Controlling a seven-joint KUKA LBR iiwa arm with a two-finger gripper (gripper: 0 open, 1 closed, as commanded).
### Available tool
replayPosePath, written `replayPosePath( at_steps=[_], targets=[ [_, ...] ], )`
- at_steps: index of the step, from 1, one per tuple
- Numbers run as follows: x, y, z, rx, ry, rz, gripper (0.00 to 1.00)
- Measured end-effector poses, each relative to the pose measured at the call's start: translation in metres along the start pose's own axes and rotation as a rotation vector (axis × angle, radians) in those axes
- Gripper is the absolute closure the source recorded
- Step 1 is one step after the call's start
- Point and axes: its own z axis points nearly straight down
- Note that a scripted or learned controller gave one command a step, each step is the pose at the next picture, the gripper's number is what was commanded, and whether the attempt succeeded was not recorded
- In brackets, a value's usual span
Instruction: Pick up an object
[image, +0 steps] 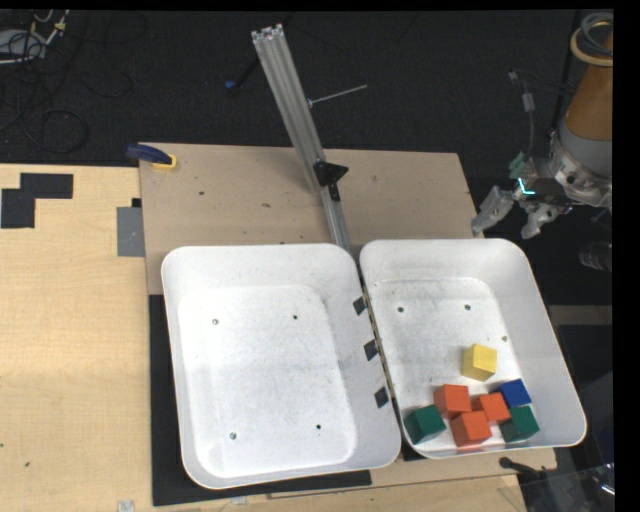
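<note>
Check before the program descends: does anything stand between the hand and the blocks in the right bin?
Nothing visible does. The hand hangs outside the right bin's far rim; the blocks cluster uncovered in its near corner.

The arm (590, 90) comes into the camera view at two o'clock, near the upper right corner. Its orange band sits above a grey wrist (580, 175). From the wrist the gripper (512, 214) reaches toward eight o'clock, down and to the left. Its two pale fingers (492, 213) stand spread apart, with nothing between them. A small teal light glows at the gripper's base.
</note>
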Motion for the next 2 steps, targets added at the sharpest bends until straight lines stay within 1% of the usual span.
replayPosePath(
  at_steps=[1,2],
  targets=[
    [0.000,0.001,-0.003,-0.004,-0.002,-0.004,0.00],
    [0.000,-0.008,0.045,0.000,-0.001,0.001,0.00]
  ],
)
